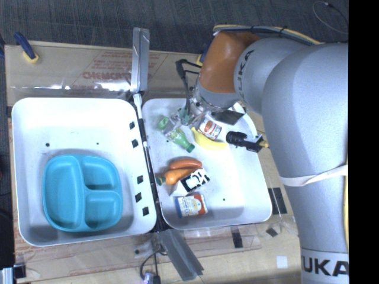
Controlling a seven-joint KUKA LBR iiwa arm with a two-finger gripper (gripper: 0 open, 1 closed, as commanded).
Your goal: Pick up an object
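Your candidate objects are all in the right bin [254, 209]. At its far end there's a green bottle-like item [179, 137] and a smaller green piece [163, 123], with a yellow piece [208, 141] and a red-and-white can [211, 128] just beside them. Mid-bin you have two orange carrots [182, 169], touching, and a black-and-white item [195, 180] against them. Nearer the front edge sits a small printed box [190, 205].

The tool [185, 118] is down among the green pieces at the far end, under the orange band. You can't tell its opening from here, or whether it has hold of anything.

The left bin [35, 117] holds a blue divided tray [83, 192]. Both bins sit on the counter [89, 70].
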